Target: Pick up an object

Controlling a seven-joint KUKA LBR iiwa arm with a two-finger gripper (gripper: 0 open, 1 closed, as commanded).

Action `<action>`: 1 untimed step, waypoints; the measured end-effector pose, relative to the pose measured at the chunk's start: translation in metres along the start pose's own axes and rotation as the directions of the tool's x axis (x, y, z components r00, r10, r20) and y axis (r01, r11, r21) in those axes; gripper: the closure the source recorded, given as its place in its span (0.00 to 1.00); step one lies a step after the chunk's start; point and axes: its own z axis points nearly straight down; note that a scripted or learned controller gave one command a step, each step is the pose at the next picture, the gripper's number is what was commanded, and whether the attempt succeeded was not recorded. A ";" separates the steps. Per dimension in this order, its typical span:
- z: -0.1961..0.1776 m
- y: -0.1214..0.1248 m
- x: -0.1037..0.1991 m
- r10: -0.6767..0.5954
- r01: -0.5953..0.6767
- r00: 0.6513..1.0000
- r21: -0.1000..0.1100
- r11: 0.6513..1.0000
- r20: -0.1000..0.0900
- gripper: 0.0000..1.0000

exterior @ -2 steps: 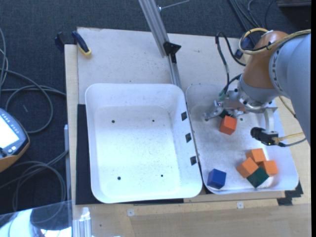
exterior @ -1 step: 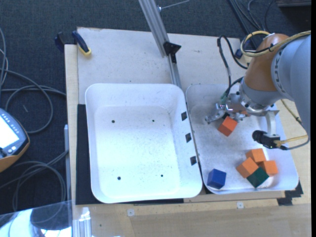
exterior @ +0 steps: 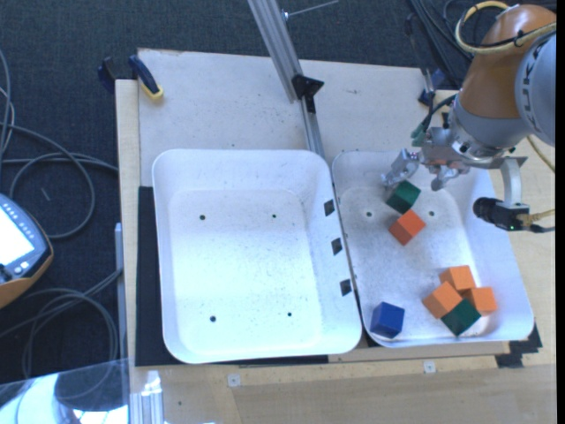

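My gripper (exterior: 416, 175) hangs over the far end of the right bin (exterior: 505, 268), fingers spread open. A green block (exterior: 404, 196) lies tilted just below and in front of the fingertips, nearer the left finger (exterior: 394, 172); I see no grip on it. An orange block (exterior: 407, 227) sits right beside it toward the front. A blue block (exterior: 387, 319) rests at the bin's front left corner. At the front right, three orange blocks (exterior: 457, 279) and a dark green block (exterior: 460, 320) are clustered together.
The left bin (exterior: 238, 254) lies alongside, its wall touching the right bin's. A slanted metal pole (exterior: 281, 42) rises from the bench behind the bins. A blue-and-yellow clamp (exterior: 146, 76) sits at the bench's far left corner. Cables hang at right.
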 end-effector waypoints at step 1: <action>0.093 -0.001 -0.027 0.005 -0.005 1.000 0.020 1.000 -0.003 0.00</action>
